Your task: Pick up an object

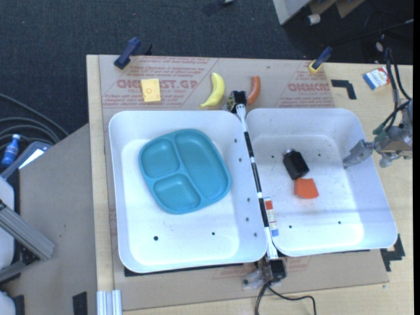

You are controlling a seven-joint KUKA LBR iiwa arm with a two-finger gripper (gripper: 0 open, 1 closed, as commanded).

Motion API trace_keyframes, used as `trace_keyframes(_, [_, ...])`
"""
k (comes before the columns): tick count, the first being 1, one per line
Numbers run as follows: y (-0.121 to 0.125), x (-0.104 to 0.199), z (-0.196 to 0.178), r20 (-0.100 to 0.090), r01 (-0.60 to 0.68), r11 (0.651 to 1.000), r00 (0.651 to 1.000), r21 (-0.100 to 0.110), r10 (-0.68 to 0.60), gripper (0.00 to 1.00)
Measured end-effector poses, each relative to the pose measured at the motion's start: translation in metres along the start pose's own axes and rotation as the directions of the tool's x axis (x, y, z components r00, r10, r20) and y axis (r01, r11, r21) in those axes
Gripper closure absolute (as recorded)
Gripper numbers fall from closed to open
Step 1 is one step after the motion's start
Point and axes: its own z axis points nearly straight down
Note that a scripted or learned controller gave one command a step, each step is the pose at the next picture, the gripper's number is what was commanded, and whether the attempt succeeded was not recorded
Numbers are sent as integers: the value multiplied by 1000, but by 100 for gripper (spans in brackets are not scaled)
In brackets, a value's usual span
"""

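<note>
The gripper [359, 151] waited at the right bin's [328, 238] far edge (I could not tell its grip). A black block [294, 163] and orange piece [306, 188] lay inside, easy to reach.

We read this as a robotics lab. Two white bins [125, 176] sit side by side on a plywood bench [98, 176], clamps [126, 53] fixed at its far edge, printed cardboard [170, 77] under the bins. Cables [33, 120] loop over dark carpet [98, 12] off the bench's left edge, another cable [282, 300] runs off the near edge. Toy banana [214, 90] lies by the far edge, like test props.
</note>
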Motion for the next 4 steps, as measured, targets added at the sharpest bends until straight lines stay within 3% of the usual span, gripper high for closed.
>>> trace_keyframes(1, [3,35,105,1,1,1000,1000,-5,-1,0])
trace_keyframes(2, [50,92,116,-1,1,1000,1000,0,-1,0])
trace_keyframes(3, [116,128,116,-2,2,1000,1000,1,-2,0])
trace_keyframes(4, [23,123,117,-1,-1,1000,1000,2,1,0])
